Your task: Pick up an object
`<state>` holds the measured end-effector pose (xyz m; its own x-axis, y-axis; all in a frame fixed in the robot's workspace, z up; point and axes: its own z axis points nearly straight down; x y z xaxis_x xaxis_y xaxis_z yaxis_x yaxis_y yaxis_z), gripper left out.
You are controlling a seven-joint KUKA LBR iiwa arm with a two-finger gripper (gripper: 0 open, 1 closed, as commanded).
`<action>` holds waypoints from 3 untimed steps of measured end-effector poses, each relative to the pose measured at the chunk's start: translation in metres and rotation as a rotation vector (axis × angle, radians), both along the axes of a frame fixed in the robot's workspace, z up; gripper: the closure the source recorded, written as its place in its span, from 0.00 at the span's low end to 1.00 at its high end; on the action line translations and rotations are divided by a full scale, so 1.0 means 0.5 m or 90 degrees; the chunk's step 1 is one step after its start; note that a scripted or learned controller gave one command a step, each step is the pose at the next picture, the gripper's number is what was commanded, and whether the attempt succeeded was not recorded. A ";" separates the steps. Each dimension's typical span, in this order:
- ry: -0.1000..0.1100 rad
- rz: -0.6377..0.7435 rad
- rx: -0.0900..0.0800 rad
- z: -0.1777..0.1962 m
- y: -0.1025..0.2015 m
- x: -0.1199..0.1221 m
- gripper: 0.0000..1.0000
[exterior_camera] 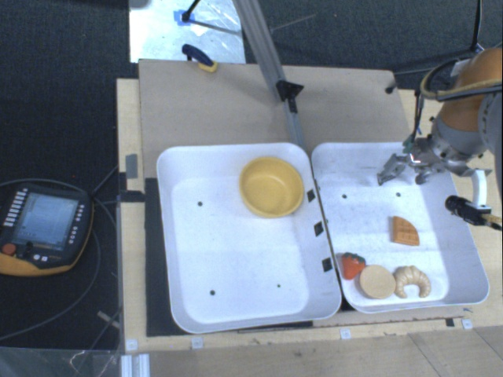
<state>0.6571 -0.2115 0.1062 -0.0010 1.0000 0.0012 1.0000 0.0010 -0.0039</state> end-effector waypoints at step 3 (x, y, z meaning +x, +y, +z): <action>-0.005 0.000 -0.001 0.094 0.013 -0.011 1.00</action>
